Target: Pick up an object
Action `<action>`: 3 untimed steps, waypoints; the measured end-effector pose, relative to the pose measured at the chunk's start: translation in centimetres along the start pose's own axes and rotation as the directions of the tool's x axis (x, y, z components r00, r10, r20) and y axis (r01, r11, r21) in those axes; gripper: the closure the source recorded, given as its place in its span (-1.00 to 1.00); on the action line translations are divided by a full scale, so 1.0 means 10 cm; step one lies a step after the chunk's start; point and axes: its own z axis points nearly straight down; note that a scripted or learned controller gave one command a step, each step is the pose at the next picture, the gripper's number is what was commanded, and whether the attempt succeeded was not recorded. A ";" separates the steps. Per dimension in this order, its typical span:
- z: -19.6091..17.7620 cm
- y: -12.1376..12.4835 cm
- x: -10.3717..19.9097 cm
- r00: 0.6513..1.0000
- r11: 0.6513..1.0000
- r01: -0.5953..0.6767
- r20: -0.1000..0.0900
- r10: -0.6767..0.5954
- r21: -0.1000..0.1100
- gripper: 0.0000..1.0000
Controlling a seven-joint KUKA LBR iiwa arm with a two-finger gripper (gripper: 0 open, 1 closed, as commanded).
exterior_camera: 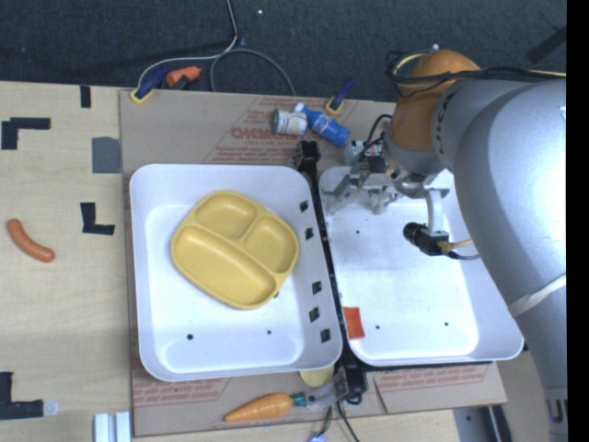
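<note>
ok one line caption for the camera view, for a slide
Grey arm reaching over the right bin while a yellow divided plate lies in the left bin.

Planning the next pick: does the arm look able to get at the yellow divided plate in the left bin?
Probably yes: the yellow divided plate lies uncovered in the left bin, and the arm hangs over the neighbouring bin.

Bench and floor around the work area

A dark speckled carpet [110, 21] fills the top of the view, with a thin cable [241, 44] looping across it. Below lies a pale wooden bench top [55, 311] marked with black tape shapes [92, 219] and a grey square [106, 154]. A sheet of brown cardboard [221, 136] with red print is laid over the bench, held at its far edge by a yellow-handled clamp [166, 79] and a blue one [340, 95]. The light is even and soft.
</note>
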 end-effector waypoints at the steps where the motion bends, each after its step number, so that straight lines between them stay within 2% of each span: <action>1: -0.02 -0.59 -0.03 1.000 1.000 -0.003 0.001 0.003 -0.005 -1.00; 2: -0.01 -0.10 -0.32 1.000 1.000 -0.001 -0.001 0.001 -0.005 -1.00; 3: -0.01 -0.36 -0.05 1.000 1.000 -0.002 0.002 0.002 -0.004 -1.00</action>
